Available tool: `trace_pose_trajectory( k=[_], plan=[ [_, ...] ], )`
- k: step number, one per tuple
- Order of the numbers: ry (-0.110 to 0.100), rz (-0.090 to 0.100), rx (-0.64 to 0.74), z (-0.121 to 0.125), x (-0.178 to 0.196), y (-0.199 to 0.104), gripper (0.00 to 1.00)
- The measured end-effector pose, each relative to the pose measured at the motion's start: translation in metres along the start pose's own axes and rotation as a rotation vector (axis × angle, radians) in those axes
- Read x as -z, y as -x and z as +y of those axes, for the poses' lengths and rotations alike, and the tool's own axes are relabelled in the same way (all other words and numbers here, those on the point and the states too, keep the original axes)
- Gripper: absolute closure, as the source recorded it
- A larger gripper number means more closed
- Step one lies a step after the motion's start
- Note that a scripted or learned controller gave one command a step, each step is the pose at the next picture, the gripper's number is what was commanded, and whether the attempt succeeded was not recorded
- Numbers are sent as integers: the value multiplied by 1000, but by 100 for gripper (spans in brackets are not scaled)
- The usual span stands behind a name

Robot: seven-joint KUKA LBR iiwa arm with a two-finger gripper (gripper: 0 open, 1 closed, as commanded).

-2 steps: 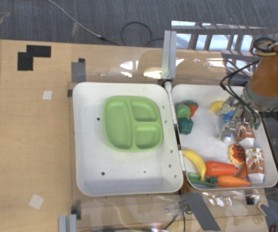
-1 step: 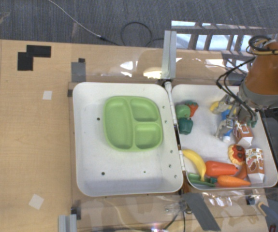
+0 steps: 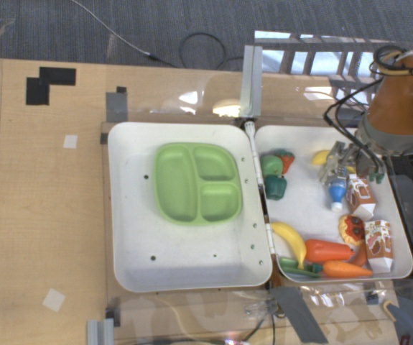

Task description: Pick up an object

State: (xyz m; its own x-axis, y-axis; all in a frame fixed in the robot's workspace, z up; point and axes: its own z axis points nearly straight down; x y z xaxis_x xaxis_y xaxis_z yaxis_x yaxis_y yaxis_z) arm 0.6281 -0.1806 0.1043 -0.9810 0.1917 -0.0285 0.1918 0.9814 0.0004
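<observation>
The right bin (image 3: 303,200) holds the loose objects. My gripper (image 3: 344,165) hangs over the bin's upper right part, with the orange-banded wrist (image 3: 400,99) above it. Just below the gripper lies a small blue-and-white bottle (image 3: 336,191). A yellow piece (image 3: 322,157) sits to the gripper's left, and a small red-and-white carton (image 3: 360,196) lies to its lower right. Whether anything sits between the jaws is hidden by the gripper body.
A green divided plate (image 3: 197,182) lies in the left bin (image 3: 134,257). In the right bin's left part are a green pepper (image 3: 275,186) and a green-and-red fruit (image 3: 276,163). A banana (image 3: 292,240), two carrots (image 3: 328,251), a pizza slice (image 3: 351,229) and a carton (image 3: 379,244) crowd the front edge.
</observation>
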Motion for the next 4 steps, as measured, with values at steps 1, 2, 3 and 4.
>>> trace_pose_trajectory(
  k=[1, 2, 3, 4],
  plan=[
    [0, 1, 0, 0, 0, 0, 0],
    [0, 16, -83, -39, -13, -71, 0],
    [-2, 14, -144, -14, -13, -59, 0],
    [1, 12, 98, 1, 38, 29, 0]
  ],
)
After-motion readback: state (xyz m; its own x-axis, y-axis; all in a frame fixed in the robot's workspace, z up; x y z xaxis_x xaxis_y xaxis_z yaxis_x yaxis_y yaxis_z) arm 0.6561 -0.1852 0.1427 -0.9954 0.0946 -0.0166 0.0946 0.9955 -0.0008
